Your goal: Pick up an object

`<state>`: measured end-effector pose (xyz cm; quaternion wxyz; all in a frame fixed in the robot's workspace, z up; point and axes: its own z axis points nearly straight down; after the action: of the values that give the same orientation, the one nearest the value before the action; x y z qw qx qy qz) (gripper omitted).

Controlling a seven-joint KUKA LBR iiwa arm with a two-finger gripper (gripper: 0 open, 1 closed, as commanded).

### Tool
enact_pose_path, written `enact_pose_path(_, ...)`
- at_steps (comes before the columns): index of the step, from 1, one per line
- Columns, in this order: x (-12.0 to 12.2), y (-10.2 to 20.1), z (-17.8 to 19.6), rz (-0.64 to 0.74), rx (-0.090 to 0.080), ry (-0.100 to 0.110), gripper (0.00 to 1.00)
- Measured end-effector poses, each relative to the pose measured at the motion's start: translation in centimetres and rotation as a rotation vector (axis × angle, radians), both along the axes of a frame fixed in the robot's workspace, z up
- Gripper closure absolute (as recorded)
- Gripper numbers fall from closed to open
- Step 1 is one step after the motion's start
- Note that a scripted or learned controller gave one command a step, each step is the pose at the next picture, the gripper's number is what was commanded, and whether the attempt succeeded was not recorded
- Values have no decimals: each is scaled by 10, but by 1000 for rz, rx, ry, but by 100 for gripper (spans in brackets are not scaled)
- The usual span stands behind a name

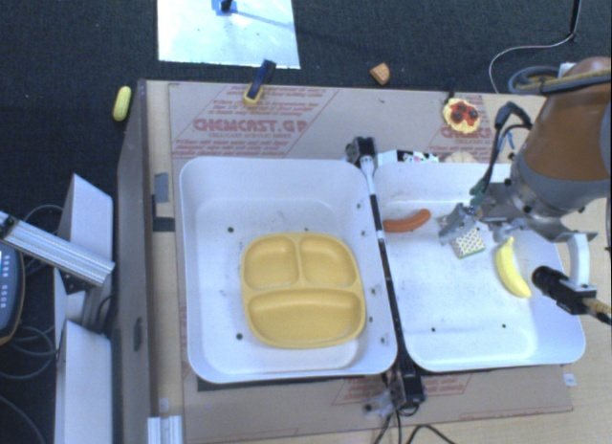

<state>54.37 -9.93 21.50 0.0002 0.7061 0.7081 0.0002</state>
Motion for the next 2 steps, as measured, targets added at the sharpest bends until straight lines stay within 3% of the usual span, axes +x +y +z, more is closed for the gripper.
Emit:
enact_pose_path(1,32,-52,-22,-2,-1,-1,0)
enact_pose_path(2,83,-104,-57,-2,-1,0,0)
